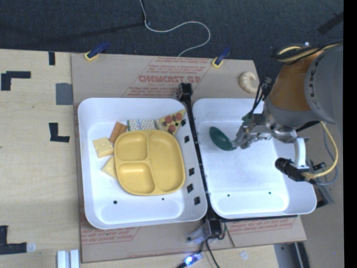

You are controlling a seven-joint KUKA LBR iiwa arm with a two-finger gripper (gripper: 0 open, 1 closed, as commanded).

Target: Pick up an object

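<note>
A dark green spoon-shaped object (221,138) lies in the right white bin (251,197), near its left wall and toward the back. My gripper (244,138) is low in that bin, right at the green object's right end and seemingly touching it. The grey arm with its orange band (293,88) reaches in from the right above the bin's far right corner. A yellow divided plate (149,162) fills the middle of the left white bin (134,214).
Beside and behind the plate lie several small flat items: tan crackers (103,147), an orange-brown piece (117,130) and a pizza-like slice (172,121). A beige lump (249,81) rests on the cardboard behind the right bin. Black cabling (293,169) hangs at the arm's wrist.
</note>
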